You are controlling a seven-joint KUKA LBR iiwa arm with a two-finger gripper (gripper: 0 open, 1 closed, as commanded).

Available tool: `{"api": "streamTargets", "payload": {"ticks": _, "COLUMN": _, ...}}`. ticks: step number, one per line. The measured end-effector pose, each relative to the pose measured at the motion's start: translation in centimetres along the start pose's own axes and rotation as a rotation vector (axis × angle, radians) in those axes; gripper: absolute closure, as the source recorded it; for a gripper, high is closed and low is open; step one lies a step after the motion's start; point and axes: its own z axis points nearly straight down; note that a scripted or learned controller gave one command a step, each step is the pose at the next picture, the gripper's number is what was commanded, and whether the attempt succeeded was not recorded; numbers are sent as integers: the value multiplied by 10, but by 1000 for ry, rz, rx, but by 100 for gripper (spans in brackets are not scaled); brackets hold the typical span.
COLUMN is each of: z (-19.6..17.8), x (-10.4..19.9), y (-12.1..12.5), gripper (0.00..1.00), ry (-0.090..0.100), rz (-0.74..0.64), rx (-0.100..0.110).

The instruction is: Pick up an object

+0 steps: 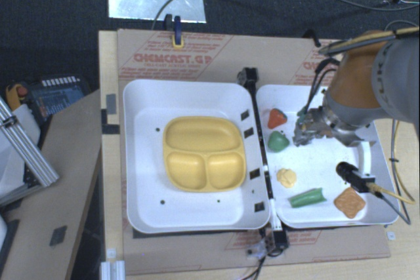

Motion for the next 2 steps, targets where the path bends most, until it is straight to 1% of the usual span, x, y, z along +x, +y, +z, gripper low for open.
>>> {"api": "streamTargets", "payload": {"ticks": 1, "z": -60, "x": 8, "y": -1, "gripper": 100, "ry": 0, "rz": -1, "rx": -2}}
{"api": "streamTargets", "payload": {"ticks": 2, "z": -117, "x": -2, "y": 4, "gripper": 100, "ry": -1, "rz": 0, "rx": -2}}
